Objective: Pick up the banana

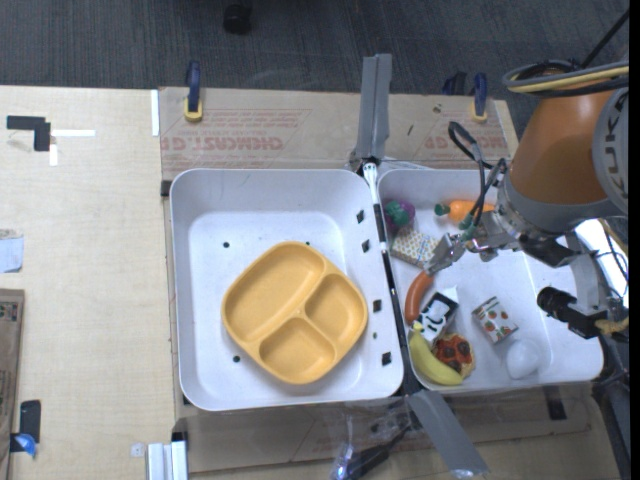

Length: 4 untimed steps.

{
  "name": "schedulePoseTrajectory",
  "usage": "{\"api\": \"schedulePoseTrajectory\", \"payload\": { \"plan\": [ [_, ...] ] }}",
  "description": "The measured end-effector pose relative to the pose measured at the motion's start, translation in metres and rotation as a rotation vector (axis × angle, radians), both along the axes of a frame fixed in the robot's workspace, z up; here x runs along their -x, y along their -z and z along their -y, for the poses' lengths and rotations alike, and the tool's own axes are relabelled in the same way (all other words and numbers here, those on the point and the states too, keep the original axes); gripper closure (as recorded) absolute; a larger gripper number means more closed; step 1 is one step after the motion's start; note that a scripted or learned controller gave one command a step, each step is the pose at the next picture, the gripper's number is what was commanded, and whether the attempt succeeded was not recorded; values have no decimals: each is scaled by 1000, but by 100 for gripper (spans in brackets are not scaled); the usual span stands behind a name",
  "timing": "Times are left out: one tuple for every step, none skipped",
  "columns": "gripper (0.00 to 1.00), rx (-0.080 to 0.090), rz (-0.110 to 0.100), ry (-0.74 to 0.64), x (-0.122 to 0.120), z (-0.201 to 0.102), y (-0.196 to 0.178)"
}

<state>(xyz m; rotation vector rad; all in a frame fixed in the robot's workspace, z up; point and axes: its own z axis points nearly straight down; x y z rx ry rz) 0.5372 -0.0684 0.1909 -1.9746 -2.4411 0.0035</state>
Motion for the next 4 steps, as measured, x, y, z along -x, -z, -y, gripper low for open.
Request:
{"api": "schedulePoseTrajectory", "payload": {
  "plan": [
    [0,-1,1,-331,60,-9,0],
    [0,-1,2,-472,53,-64,-1],
    [0,0,2,-292,46,-36,-44],
    [0,-2,1,-611,59,-74,0]
  ]
}}
